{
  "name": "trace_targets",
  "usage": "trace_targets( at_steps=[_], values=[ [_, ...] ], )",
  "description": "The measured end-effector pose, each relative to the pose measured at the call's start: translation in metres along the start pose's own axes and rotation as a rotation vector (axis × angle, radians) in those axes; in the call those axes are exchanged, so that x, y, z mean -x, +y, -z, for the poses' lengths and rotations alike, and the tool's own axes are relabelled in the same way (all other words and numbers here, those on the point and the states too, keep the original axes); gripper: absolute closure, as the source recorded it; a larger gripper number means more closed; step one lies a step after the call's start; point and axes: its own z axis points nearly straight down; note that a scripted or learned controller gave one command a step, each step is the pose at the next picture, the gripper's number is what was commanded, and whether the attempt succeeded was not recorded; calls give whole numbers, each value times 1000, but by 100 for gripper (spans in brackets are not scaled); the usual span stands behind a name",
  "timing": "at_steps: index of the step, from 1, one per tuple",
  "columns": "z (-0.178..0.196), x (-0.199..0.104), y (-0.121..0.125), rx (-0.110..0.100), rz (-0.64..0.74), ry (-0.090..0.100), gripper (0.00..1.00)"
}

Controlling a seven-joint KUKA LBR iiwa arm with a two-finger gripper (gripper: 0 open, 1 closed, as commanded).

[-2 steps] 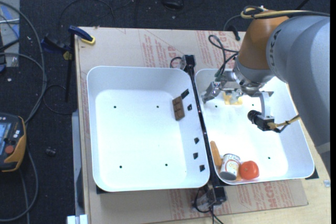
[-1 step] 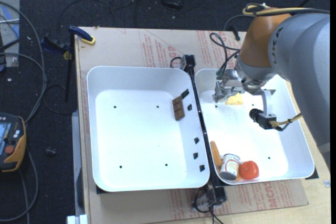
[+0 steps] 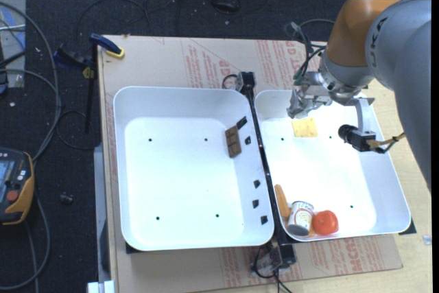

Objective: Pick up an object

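In the left bin (image 3: pixel 137 147) a brown chocolate bar (image 3: pixel 233 142) lies against the right wall, its long axis running up and down the view. In the right bin (image 3: pixel 384 175) I am on the approach step, my fingers (image 3: pixel 300 108) hanging just above the yellow slice (image 3: pixel 305 127) at the far end; whether they are spread I cannot tell. That slice lies flat and squarish, without a clear long axis, so I judge my next move is a straight descent onto it, well apart from the carrot (image 3: pixel 281 199), can (image 3: pixel 300 216) and tomato (image 3: pixel 326 221) in the near corner.

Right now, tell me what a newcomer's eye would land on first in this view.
The grey arm with its orange band reaches in at upper right, its gripper just above a yellow block in the right bin. A tomato and can crowd that bin's near corner; a brown block lies in the left bin.
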Motion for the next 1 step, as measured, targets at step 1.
trace_targets(
  at_steps=[1],
  values=[
    [60,6,4,0,0,0,100]
  ],
)
